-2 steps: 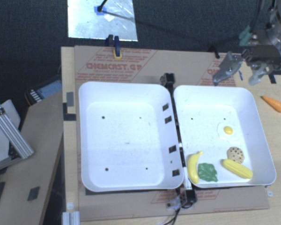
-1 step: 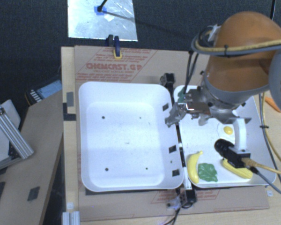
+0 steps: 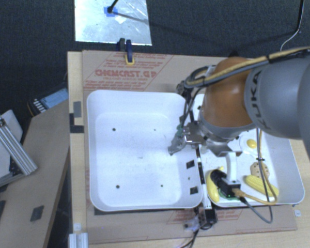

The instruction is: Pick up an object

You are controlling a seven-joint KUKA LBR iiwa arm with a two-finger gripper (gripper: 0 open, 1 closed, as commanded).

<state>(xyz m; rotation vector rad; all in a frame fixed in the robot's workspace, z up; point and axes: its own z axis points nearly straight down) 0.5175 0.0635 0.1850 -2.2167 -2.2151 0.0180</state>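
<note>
1. Seen from above at a slant: two shallow white bins side by side on a cardboard sheet, probably laid there to protect the bench. Sheet pinned at its far edge by a small yellow and blue clamp, well beyond the right bin.
2. Reaching in across the right bin: a thick grey arm with an orange band, covering much of that bin.
3. Hanging at the end of the arm, just past the right bin's inner rim and over the near edge of the left bin: the claw. Small, dark and blurred; cannot tell whether wide, narrow or holding anything.
4. Lying loose in the right bin's near corner, beside and partly under the arm: the things to pick from. A yellow banana shape, a second yellow piece close to the inner rim, and a tan spotted disc just behind the banana shape. Likely scattered so that any one can serve as the target.
5. Judged from this: claw placed away from the pile, so nothing yet lifted, and a move back over the right bin needed for a grasp.
6. Risk, as a guess: pieces crowded near the rim, leaving little room to close cleanly.
</note>
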